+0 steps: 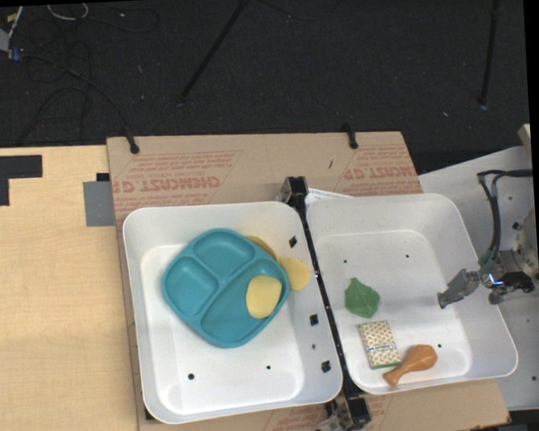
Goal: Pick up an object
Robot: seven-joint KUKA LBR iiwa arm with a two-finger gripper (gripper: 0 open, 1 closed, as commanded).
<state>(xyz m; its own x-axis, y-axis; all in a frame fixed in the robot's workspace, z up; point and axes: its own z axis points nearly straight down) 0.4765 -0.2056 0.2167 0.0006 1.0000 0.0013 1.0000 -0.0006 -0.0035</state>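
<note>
In the right bin (397, 213) lie a crumpled green object (361, 297), a small patterned packet (379, 343) and an orange-brown drumstick-shaped toy (411, 363) near the front wall. My gripper (458, 290) sits low over the right side of this bin, about a hand's width right of the green object, touching none of the three things. The left bin (171, 389) holds a teal divided plate (215, 291) with a yellow lump (263, 295) on its right compartment, and a second yellow piece (296, 272) pokes out from behind the plate's right edge.
A black divider (316, 298) runs between the two bins. Brown cardboard (248, 166) lies under and behind them. A light wooden surface (48, 315) stretches to the left. Cables hang at the right by the arm's wrist (510, 273).
</note>
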